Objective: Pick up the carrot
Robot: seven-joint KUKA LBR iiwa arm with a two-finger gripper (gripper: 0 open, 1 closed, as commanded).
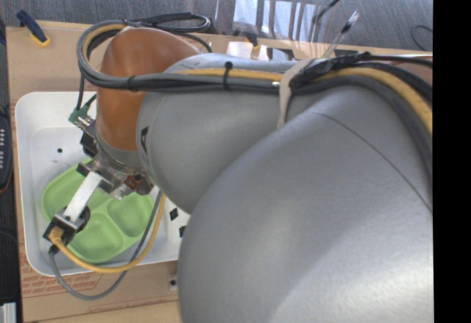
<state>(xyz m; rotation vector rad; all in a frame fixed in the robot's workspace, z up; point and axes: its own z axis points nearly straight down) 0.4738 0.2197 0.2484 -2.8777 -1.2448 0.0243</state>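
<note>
The grey arm with its orange band [129, 86] covers most of the camera view and reaches down into the left white bin [33, 123]. My gripper [116, 179] hangs under the wrist, just above a green divided plate [118, 229] that lies in the bin's near half. The arm's bulk hides the gripper's tips and much of the bin floor. No orange vegetable can be made out on the bare parts of the plate or on the bin floor to the left of it.
The arm's large grey body hides the right bin. A blue and yellow tool [32, 27] lies on the bench beyond the left bin's far corner. A dark device [4, 152] sits at the view's left edge. Cardboard [51, 286] lines the bin's near side.
</note>
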